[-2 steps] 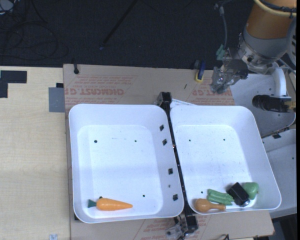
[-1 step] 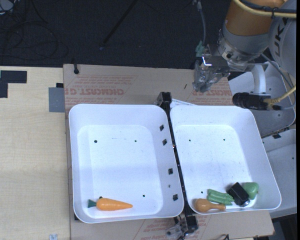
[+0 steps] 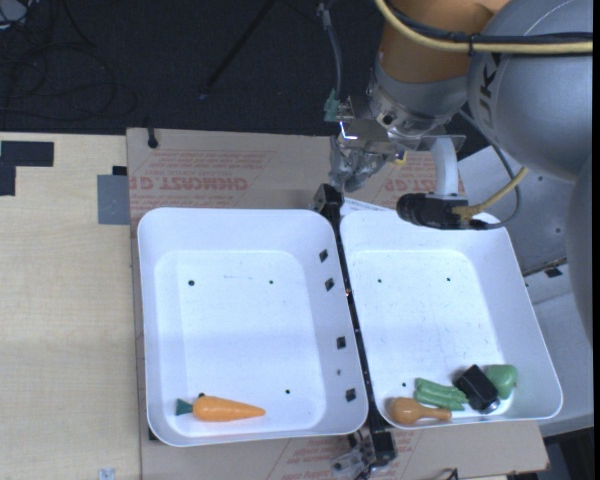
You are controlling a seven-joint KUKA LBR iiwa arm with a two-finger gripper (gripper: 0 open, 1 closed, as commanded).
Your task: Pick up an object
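- The arm [image 3: 500,58], grey with an orange band, enters from the upper right of the frame and fills that corner.
- Its gripper [image 3: 355,173] hangs above the far end of the divide between the two bins, just over the upper rim, in the upper middle of the frame.
- Whether the claw is released or clenched cannot be told: its tip is small and dark against the cardboard behind it, and nothing can be made out in it.
- The left bin [image 3: 165,268] occupies the centre-left of the frame; a toy carrot [image 3: 225,409], orange with a green top, lies on its side near the bin's lower edge, green end pointing left.
- The right bin [image 3: 520,298] sits just beside it, their rims meeting along a dark line of clips.
- In the lower right corner of the right bin a cluster of things lies close together: a tan pear-shaped toy [image 3: 417,412], a green pea pod [image 3: 440,394] just above it, a black block [image 3: 477,388] tilted against them, and a pale green piece [image 3: 502,377] partly behind the block.
- All these objects lie well apart from the gripper.
- Brown cardboard [image 3: 230,168] with red print lies under both bins on the pale bench [image 3: 50,298].
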